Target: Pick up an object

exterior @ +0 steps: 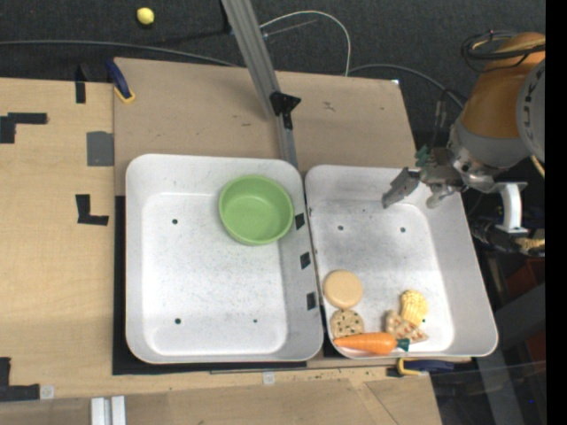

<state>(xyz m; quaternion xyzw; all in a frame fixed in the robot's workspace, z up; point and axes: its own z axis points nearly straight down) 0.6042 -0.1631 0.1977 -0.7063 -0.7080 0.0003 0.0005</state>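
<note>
Arm runs off the right edge, so just the orange band & wrist are in frame. Pincer is small & dark over the right bin's far right corner; can't tell its state. Near right corner of that bin: the cluster beside the carrot is too small to ID; the pale knobbly bits overlap. Bench is cut off at left & near edges.
</note>
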